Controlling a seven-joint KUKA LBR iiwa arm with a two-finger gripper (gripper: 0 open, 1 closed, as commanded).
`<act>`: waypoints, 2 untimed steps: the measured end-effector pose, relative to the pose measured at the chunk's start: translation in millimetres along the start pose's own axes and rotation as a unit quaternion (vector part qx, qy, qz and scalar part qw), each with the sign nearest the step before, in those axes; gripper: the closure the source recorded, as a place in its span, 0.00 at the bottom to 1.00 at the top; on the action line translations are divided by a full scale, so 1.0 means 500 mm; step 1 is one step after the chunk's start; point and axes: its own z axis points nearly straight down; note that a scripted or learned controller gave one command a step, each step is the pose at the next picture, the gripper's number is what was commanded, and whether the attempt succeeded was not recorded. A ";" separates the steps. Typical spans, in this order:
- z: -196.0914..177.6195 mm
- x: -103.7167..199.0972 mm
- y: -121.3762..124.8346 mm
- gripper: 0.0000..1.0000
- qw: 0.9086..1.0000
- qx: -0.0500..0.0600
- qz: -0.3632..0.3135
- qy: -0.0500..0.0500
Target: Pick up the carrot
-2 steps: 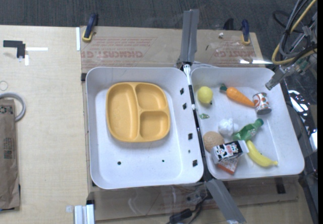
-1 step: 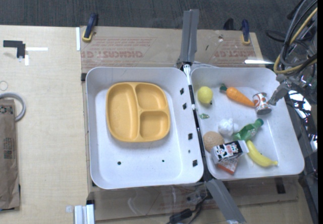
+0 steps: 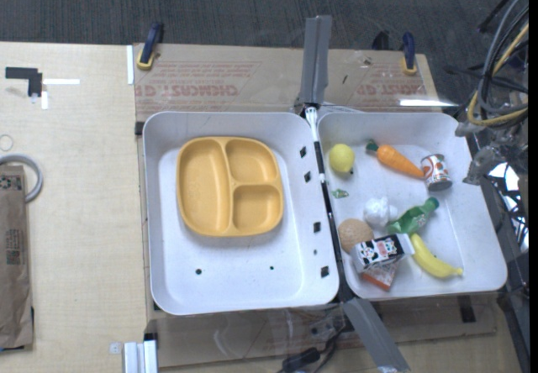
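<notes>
— Camera view from above: what is hard to make out?

— The right edge. Cables [image 3: 496, 69] and dark metal parts crowd there beside the right bin [image 3: 471, 270], and the hand [image 3: 486, 163] is a greyish blur just past that bin's rim, partly cut off. Whether it is wide or narrow, I cannot tell. Nothing shows between its parts.

— And the carrot?

— The carrot [image 3: 395, 160] lies in the right bin near the far wall, tilted, green top toward the lemon [image 3: 341, 158], tip toward a small can [image 3: 435, 171]. It is apart from the hand.

— What else is half hidden?

— A red thing [image 3: 380, 280] sticks out from under a small cow-print carton [image 3: 377, 251]; what it is cannot be told. A round tan thing [image 3: 354, 233] touches the carton. A white crumpled lump [image 3: 379, 211] sits just beside a green bottle [image 3: 414, 218], and a banana [image 3: 433, 259] lies near the front wall.

— The left bin?

— The left bin [image 3: 168, 279] holds a yellow divided plate [image 3: 229, 186]. On the table [image 3: 67, 195], a brown bag [image 3: 14, 262] is cut off at the left edge.
</notes>
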 end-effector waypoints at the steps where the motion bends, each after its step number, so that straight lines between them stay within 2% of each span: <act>1: 0.000 0.000 0.000 0.00 1.000 0.000 0.000 0.000; 2: 0.114 0.130 -0.025 0.00 1.000 0.000 -0.006 0.001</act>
